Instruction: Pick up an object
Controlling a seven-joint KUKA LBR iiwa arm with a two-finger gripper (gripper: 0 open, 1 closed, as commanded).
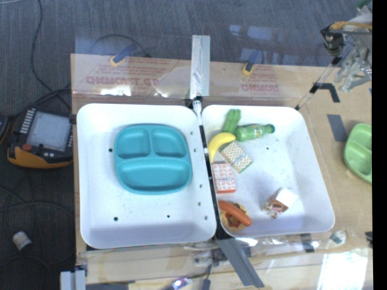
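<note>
- Right bin, below and left of the claw – toy food: green bottle, banana, checked packet, red-and-white box, hot dog, small carton.
- Left bin, farther left: teal divided plate.
- Claw at upper right, well apart from both bins, touching none of the items – whether it is open or closed cannot be told.

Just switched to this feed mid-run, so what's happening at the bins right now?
Nothing is being handled at this moment. The left bin holds a teal divided plate. The right bin holds the loose items, mostly along its left side: a green bottle, a banana, two small patterned packets, a hot dog at the near corner, and a small carton apart from the rest. All lie on the bin floor, unpicked.
</note>
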